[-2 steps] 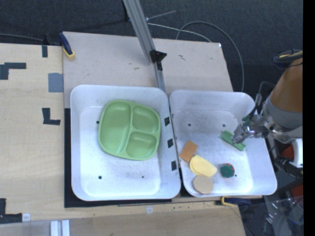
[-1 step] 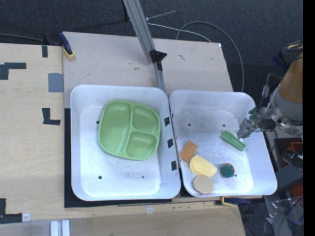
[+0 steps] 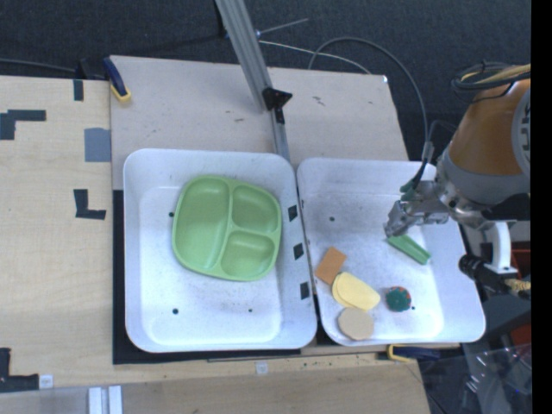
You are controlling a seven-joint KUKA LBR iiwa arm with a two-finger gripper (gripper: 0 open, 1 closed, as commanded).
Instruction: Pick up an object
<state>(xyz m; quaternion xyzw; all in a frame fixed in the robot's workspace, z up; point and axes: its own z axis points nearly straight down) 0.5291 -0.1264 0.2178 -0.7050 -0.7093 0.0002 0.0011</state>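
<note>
Low in the right white bin point(image 3: 448, 317), a small green flat bar point(image 3: 409, 248) lies tilted, just below the pincer point(image 3: 399, 222), which hangs close over its upper end; whether they touch, I cannot tell. Nearby lie an orange wedge point(image 3: 329, 265), yellow oval piece point(image 3: 355, 291), tan round disc point(image 3: 355, 323) and dark teal ball point(image 3: 398, 298). Beside it, the left bin point(image 3: 138, 231) holds a green divided plastic plate point(image 3: 228, 228).
</note>
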